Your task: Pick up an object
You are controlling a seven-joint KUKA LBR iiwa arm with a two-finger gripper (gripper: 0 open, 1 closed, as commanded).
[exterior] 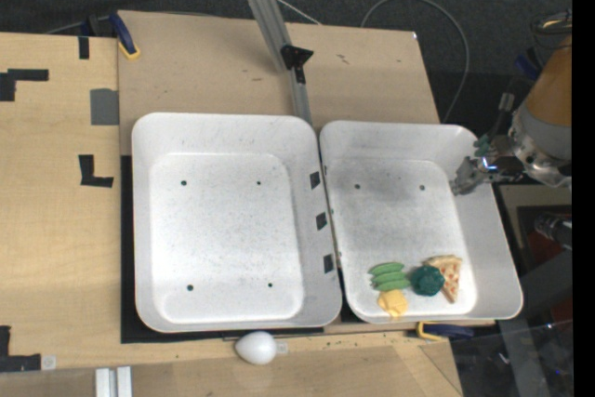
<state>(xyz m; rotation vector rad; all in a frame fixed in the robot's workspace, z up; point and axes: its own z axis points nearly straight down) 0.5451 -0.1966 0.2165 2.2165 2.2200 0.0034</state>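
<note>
Toys sit in a small heap at the near end of the right bin: a green pod, a yellow bit, a teal lump and a tan slice. They look light and hard (maybe slippery); the pod seems easiest to pinch across. The gripper hangs over the bin's far right rim, well apart from the heap; how wide it is I can't tell.

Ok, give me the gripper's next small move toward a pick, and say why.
Probably slide the gripper toward the near end of the right bin before lowering. It sits at the bin's right rim, well away from the toys: green pods, yellow piece, teal lump and tan piece cluster in the near corner.
</note>
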